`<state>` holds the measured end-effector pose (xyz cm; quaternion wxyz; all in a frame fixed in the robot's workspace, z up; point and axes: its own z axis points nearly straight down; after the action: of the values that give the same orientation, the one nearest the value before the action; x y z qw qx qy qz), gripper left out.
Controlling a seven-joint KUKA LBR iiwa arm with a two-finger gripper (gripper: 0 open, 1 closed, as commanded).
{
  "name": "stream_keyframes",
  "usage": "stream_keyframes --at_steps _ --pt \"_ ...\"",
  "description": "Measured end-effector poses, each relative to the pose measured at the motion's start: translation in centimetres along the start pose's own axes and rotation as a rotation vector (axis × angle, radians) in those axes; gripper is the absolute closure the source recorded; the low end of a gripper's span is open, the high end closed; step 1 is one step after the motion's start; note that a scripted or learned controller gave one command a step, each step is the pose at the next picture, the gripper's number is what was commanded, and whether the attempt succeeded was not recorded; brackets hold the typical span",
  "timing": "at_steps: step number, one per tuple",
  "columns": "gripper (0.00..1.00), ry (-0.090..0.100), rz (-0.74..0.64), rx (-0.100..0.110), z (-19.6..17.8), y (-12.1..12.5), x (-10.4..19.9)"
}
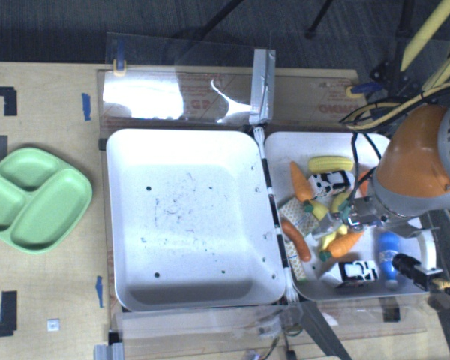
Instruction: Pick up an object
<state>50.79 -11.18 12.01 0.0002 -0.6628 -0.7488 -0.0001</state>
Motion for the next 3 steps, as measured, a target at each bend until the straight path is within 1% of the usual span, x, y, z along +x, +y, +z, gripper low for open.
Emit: stream_keyframes --at_steps 1,2,3 --pt "0.00 0.001 -0.142 -0.007 2.9 2.3 -1.2" --pt "1.00 -0.005 -0.137 -0.008 2.3 2.2 -1.4" --pt "1.00 -0.001 -0.394 -0.002 -9.2 5.4 4.1"
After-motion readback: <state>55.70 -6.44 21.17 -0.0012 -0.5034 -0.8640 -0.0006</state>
